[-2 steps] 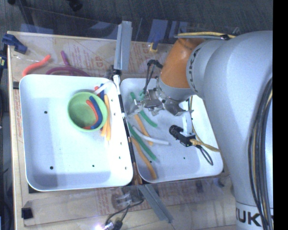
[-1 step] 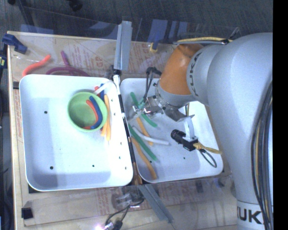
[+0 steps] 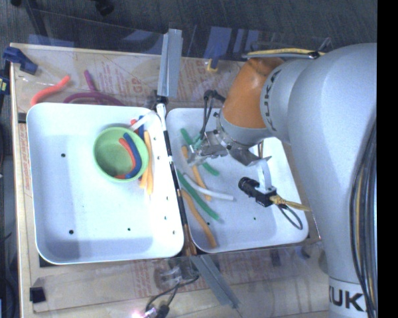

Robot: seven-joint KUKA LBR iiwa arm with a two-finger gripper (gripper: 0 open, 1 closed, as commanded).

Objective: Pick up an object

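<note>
My gripper [image 3: 198, 152] hangs low over the upper left part of the right bin [image 3: 285, 230], right above a scatter of thin sticks. Green sticks [image 3: 200, 203] lie under and in front of it. Orange sticks [image 3: 203, 225] run along the bin's left wall. A white stick [image 3: 211, 193] crosses them just in front of the gripper. Nothing shows clearly between its fingers. The grey arm with its orange band [image 3: 245, 101] covers the bin's right side.
The left bin [image 3: 73, 224] holds a green bowl [image 3: 113, 154] with red and blue sticks in it and orange sticks [image 3: 147, 171] against its right side. Red-handled pliers [image 3: 50, 90] and a purple cord [image 3: 93, 98] lie on the bench behind that bin.
</note>
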